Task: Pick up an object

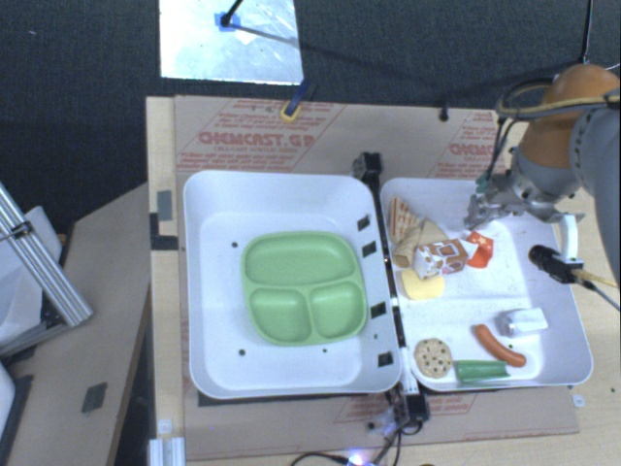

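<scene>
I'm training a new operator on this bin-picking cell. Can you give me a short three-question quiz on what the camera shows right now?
1. True or false: the green divided plate lies in the left bin.
2. Which item lies nearest the gripper? A) the cookie B) the small orange-red piece C) the hot dog
3. Fill in: at the right bin's front edge, the green vegetable lies just right of the ____.

Key
1. True.
2. B. The orange-red piece sits just below the gripper near the bin's back; the other two lie toward the front.
3. Cookie.
</scene>
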Controlling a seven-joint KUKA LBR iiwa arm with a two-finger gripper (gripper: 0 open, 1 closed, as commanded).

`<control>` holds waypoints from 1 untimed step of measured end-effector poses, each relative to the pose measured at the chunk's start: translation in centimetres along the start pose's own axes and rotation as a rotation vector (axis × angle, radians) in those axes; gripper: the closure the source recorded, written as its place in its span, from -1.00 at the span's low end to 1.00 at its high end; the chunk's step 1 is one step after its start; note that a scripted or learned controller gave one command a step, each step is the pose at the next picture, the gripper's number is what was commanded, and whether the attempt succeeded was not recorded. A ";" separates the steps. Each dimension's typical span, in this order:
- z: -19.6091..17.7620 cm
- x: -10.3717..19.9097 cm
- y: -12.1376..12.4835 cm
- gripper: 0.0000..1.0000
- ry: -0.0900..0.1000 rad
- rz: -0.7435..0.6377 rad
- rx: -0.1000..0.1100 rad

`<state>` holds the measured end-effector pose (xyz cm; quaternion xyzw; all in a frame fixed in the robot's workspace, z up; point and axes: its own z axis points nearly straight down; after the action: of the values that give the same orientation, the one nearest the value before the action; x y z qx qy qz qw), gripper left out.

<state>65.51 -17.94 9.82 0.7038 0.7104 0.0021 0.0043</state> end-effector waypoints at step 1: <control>-4.5 -0.3 0.2 1.00 0.002 0.003 0.002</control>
<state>65.64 -18.20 14.28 0.7050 0.7092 0.0018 0.0030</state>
